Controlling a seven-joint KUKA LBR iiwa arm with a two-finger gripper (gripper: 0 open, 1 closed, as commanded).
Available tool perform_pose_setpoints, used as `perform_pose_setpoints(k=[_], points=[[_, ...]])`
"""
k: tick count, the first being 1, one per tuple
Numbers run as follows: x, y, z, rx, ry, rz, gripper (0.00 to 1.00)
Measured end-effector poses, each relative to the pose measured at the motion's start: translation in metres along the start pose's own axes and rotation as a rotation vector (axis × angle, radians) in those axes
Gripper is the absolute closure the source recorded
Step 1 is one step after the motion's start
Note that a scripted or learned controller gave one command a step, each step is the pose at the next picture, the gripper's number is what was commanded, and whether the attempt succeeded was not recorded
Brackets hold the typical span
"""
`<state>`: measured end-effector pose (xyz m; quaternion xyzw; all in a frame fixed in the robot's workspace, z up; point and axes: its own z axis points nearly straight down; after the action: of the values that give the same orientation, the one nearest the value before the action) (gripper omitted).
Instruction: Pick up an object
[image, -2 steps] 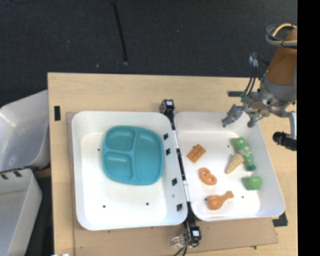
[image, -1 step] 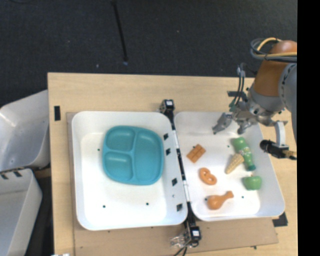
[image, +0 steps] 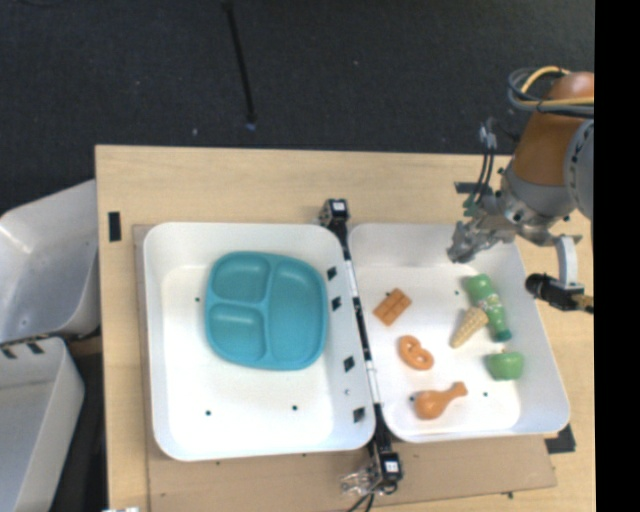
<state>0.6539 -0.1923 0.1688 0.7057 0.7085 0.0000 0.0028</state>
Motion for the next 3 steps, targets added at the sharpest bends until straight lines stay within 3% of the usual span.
perform_pose_setpoints(k=[1, 2, 3], points=[[-0.003, 0.004, -0.045, -0.002, 0.002, 0.0, 1.0], [-0.004, 0.005, -0.054, 0.0, 0.003, -0.001, 1.0], [0.042, -0.006, -0.067, 0.003, 0.005, -0.002, 1.0]])
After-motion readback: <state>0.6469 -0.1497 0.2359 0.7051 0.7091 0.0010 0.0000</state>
